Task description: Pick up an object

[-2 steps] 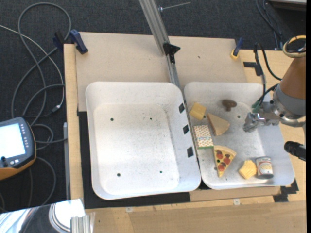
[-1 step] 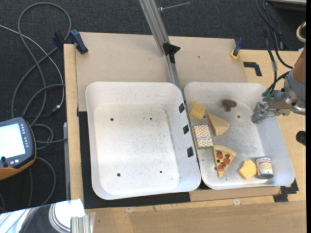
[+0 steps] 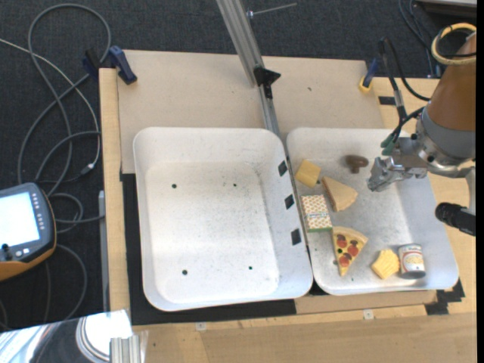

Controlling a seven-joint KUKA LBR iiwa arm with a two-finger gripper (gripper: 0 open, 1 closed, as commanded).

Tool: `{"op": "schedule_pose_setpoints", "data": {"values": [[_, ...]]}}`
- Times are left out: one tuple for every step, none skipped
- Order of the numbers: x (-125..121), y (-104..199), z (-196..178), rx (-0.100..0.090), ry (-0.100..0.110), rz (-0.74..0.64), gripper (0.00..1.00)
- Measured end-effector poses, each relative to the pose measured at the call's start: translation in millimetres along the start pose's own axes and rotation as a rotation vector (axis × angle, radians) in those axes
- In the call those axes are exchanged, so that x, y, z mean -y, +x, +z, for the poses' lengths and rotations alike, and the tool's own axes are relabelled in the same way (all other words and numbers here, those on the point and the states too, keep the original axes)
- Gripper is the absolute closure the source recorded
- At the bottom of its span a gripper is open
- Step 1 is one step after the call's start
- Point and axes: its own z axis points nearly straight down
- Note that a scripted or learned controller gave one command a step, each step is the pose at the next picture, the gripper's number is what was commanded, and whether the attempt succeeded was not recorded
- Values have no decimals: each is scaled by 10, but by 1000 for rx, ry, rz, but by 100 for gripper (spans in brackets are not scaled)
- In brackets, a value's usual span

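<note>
Hovering over the right bin [image 3: 442, 259], the pincer [image 3: 380, 178] hangs just right of a small brown object [image 3: 355, 160], nearest of the pieces; whether it is released or clenched cannot be told.

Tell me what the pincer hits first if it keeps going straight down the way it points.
Probably bare floor of the right bin: the pincer points down over an open patch. The small brown piece lies just left of that line, though depth is unclear.
</note>
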Motion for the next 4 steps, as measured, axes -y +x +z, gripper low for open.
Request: {"op": "schedule_pose_setpoints", "data": {"values": [[10, 528, -94, 0, 1, 0, 100], [107, 957, -60, 0, 5, 1, 100], [230, 1431, 41, 0, 6, 1, 100], [280, 2080, 5, 0, 2, -1, 100]]}}
